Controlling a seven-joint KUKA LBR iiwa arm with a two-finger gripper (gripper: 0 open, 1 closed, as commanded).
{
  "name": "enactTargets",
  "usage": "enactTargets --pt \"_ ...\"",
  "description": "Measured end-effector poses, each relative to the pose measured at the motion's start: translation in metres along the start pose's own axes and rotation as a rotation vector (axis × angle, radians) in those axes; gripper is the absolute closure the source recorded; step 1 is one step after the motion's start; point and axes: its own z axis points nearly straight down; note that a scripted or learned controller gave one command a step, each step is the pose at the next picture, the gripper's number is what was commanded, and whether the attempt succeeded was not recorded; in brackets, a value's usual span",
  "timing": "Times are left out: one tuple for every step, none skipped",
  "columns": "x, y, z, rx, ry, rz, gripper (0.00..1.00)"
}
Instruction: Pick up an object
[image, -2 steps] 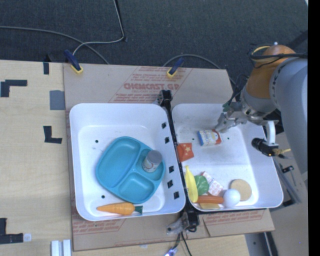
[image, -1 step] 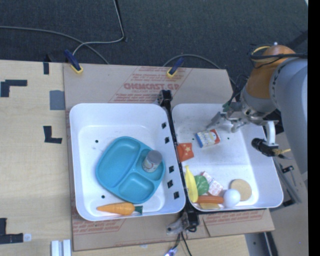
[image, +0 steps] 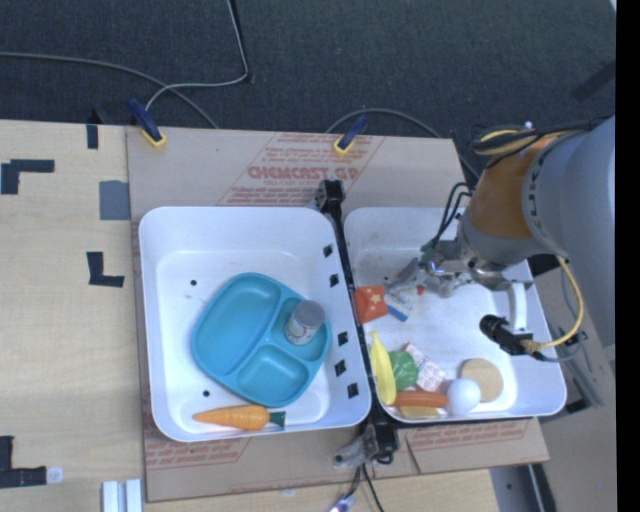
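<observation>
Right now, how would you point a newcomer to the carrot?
Look in the left bin, the one holding the blue tray. Below the tray, along the near wall, lies the carrot. It is long and orange with a green end, the sole orange thing in that bin.

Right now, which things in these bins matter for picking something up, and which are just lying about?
Belonging to the job:
hand over the right bin
orange packet next to it
banana
white ball
round biscuit

Lying about:
blue divided plate in the left bin
grey cup on it
carrot
</observation>
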Motion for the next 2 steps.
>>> enactTargets --pt "0.02 0.049 0.005 0.009 0.002 -0.002 0.0" --pt "0.041 0.008 0.004 0.011 0.001 -0.001 0.0"
